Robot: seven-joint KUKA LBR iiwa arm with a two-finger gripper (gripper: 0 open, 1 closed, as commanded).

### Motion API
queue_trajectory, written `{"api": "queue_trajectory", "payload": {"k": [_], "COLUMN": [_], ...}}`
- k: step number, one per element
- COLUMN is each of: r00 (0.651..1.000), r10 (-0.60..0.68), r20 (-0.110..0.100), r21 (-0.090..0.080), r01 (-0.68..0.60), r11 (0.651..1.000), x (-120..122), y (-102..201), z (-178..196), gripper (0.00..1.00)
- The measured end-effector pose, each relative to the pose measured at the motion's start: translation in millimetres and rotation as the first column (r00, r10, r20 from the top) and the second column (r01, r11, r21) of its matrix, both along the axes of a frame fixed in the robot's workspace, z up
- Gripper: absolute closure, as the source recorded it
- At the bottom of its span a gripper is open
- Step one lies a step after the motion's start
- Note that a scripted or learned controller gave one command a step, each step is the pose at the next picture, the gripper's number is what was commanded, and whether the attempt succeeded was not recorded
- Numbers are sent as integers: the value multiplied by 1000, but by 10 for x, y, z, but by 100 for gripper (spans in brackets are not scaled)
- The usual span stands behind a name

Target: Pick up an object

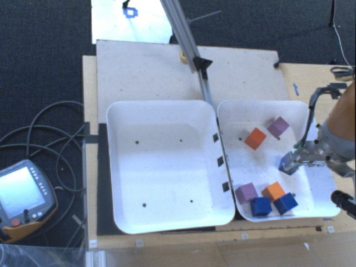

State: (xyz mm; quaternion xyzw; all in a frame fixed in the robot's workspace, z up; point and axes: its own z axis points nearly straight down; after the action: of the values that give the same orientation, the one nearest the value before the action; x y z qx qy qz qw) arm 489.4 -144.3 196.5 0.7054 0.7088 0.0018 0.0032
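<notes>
Several small cubes lie in the right bin [267, 107]. An orange cube [255, 138] and a purple cube [278, 127] sit toward the back. Along the front wall a purple cube [246, 193], an orange cube [273, 190] and two blue cubes [260, 206] [285, 203] are bunched together. My gripper [290, 163] hangs low over the right half of this bin, between the back pair and the front cluster, just above the orange and blue cubes. Its tip looks blue-grey, and I cannot make out anything held in it.
The left bin [161, 107] stands beside the right one, sharing a divider with black clips [221, 161]. A slanted metal pole [181, 24] crosses the back of the bench. A teach pendant [22, 196] and cables lie on the floor at left.
</notes>
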Motion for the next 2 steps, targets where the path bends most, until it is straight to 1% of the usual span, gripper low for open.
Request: {"api": "queue_trajectory", "payload": {"k": [1, 2], "r00": [1000, 1000], "r10": [0, 6], "r20": [3, -4], "r21": [-1, 3], "r01": [0, -6], "r11": [1000, 1000], "x": [52, 291], "y": [-8, 512], "z": [643, 505], "gripper": [100, 100]}}
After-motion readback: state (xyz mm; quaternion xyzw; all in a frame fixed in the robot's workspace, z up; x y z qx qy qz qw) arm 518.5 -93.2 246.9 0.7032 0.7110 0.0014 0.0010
